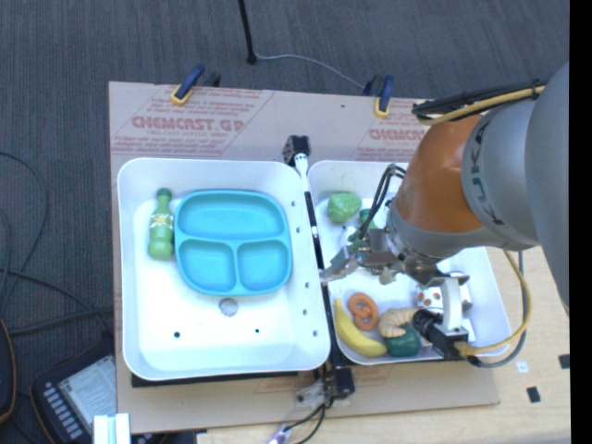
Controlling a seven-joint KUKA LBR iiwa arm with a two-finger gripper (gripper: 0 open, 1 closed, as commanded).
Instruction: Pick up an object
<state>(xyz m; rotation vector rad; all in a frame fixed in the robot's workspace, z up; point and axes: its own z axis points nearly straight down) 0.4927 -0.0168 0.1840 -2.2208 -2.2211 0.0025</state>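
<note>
Yellow banana (pixel 359 337) lies at the near edge of the right bin (pixel 486 283), just nearer than the gripper (pixel 357 259) and curving toward view-right. Dark green piece (pixel 403 344) touches the banana's right end, nearer than the gripper and a bit right of it. Tan lumpy piece (pixel 396 320) sits just behind the dark green one, near the gripper on its near-right side. Orange ring (pixel 363 310) lies flat against the banana's far side, directly on the near side of the gripper and close to it; these four crowd together. Gripper hangs low over the middle of the right bin, close to the wall shared with the left bin (pixel 185 336); pincer width: cannot tell, the wrist blocks it, and whether it grips anything can't be told either. Small grey disc (pixel 228 307) rests on the left bin floor, well left of the gripper and slightly nearer. Blue divided tray (pixel 233 241) lies flat in the left bin, left of the gripper at about the same depth. Green bottle (pixel 161 223) lies against the tray's left edge, far left of the gripper. Pale green lump (pixel 344 205) sits in the right bin just beyond the gripper, apart from it. Both bins rest on a brown board (pixel 231 123) with red print, running on past the gripper to its far edge.
</note>
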